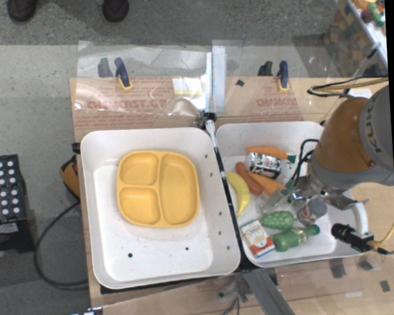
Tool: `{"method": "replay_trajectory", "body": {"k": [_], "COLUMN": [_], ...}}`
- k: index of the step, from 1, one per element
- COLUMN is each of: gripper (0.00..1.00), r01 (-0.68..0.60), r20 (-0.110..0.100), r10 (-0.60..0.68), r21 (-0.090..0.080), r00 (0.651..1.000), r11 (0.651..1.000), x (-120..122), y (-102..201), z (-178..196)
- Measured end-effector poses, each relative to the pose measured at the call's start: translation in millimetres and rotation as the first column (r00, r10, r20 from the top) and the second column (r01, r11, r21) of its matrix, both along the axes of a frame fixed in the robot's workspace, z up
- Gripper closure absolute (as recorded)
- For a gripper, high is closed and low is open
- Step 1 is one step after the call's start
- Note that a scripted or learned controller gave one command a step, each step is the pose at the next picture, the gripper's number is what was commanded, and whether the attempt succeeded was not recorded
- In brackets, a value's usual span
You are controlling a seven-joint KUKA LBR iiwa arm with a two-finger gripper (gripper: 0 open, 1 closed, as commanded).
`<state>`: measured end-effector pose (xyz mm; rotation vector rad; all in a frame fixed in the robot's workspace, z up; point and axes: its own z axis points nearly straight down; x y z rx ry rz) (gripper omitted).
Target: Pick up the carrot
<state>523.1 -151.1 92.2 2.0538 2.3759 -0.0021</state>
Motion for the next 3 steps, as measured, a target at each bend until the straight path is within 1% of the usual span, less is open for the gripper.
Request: {"method": "replay_trajectory", "body": {"k": [1, 2, 3], "gripper": [0.0, 1.0, 1.0], "r01": [0.002, 0.003, 0.182], "r20": [-0.001, 0.002, -0.003], "r10": [-0.002, -0.003, -0.182], "r21": [-0.002, -0.001, -0.003], "r00": [1.0, 1.0, 0.983], "r11": [1.0, 1.0, 0.983], "x": [77, 79, 67], "y": [43, 42, 103], "z": [-1, 10, 161]}}
